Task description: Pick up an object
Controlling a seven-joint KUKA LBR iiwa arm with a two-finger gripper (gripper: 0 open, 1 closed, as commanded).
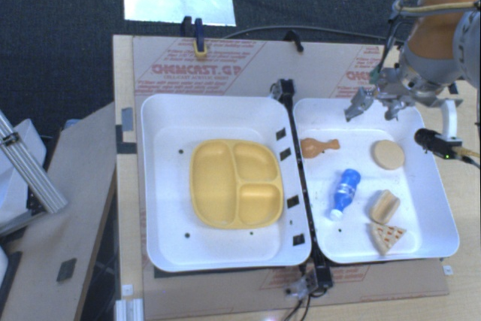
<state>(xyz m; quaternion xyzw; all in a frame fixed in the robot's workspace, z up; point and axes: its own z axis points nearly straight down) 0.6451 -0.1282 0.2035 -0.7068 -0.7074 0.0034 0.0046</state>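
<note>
Dark carpet surrounds the table, where two white bins sit side by side. I see the left bin carrying only a yellow divided plate, so my targets lie in the right bin: a blue bottle, a round cracker, a bread chunk, a waffle wedge and an orange drumstick. My claw hangs over that bin's far rim, fingers spread and empty, well apart from everything, probably poised before descent.

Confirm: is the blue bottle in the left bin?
No, the bottle lies in the right bin; the left bin holds a yellow tray.
</note>
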